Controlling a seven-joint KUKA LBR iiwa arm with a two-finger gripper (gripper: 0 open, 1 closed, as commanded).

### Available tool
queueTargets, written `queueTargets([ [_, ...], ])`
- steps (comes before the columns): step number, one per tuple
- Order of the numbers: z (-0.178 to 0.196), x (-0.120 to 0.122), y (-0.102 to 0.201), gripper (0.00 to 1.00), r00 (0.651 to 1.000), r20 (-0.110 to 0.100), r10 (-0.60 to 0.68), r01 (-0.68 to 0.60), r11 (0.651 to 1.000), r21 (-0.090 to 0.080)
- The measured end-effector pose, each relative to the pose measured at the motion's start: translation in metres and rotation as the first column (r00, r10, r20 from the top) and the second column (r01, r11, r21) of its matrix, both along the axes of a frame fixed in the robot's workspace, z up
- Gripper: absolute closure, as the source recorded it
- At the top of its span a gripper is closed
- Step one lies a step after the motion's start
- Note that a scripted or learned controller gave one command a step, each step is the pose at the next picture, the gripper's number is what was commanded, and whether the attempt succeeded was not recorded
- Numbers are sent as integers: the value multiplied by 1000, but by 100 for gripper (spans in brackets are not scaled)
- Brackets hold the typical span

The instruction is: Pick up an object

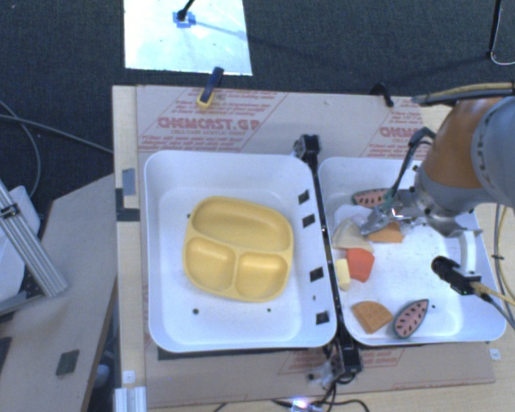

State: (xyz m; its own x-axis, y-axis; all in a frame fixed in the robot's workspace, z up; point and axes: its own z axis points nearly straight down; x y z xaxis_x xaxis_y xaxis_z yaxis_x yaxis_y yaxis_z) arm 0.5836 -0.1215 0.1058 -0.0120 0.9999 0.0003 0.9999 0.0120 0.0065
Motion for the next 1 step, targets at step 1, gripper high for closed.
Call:
queueTargets([
  [1, 82, -15, 79, 100, 1000, -3, -3, 3, 1000, 1],
])
